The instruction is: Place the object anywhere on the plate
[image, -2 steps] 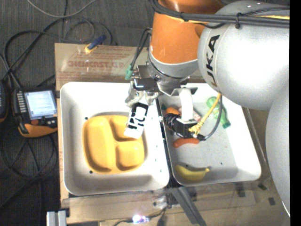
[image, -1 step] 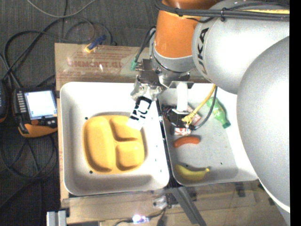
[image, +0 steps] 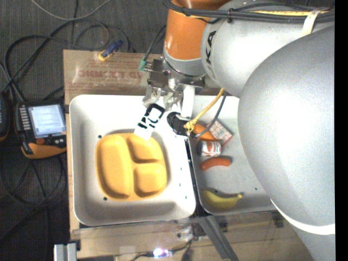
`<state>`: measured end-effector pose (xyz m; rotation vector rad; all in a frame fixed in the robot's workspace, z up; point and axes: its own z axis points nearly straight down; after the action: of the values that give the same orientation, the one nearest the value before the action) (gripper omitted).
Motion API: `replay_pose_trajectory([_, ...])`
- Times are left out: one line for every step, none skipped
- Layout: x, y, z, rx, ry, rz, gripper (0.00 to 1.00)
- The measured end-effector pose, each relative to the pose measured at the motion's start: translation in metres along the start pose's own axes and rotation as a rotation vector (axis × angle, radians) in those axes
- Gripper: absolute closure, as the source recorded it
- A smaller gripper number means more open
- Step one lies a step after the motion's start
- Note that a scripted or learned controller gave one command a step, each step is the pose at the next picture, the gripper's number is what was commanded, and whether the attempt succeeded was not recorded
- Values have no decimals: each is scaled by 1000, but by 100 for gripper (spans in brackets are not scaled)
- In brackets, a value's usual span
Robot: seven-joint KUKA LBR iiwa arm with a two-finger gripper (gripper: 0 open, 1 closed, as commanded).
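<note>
Box [image: 149, 118], white with black print, sat tilted between the pincer [image: 159, 98] fingers, clamped, over the far right corner of the yellow plate [image: 130, 165]. Plate lay in the left bin [image: 81, 145]. Right bin [image: 247, 203] held a banana [image: 222, 198], a sausage [image: 216, 162], a can [image: 210, 148] and a small carton [image: 218, 131]. Arm [image: 228, 31] came in from the right above the tabletop.

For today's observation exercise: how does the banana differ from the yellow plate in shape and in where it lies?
The banana is a slim curved fruit; the plate is broad, with rounded corners and three compartments. The banana lies in the right bin; the plate sits in the left bin. The banana is far smaller than the plate. Both are yellow.
</note>
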<state>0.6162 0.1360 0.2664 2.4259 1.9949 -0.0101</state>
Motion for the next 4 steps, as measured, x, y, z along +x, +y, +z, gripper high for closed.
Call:
replay_pose_trajectory([-1,0,-8,1,-8,0,100])
replay_pose_trajectory([-11,-31,26,1,0,-42,100])
replay_pose_trajectory([-46,-29,20,-1,1,-68,100])
replay_pose_trajectory([-82,-53,73,2,2,-27,100])
